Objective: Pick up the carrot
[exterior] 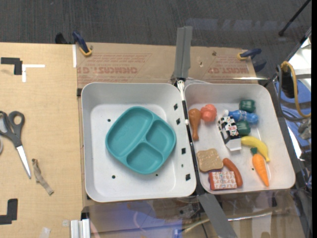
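Carrot [260, 169] in right white bin [218, 94]; tan bench [47, 138], dark carpet [124, 9].

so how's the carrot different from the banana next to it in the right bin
The carrot is orange with a green top; the banana is plain yellow. The carrot is straight and tapers to a point toward the bin's near edge, while the banana is curved. The carrot lies nearer the camera, with the banana just beyond its green end. Both are toy foods lying flat in the right bin, close to its right wall.
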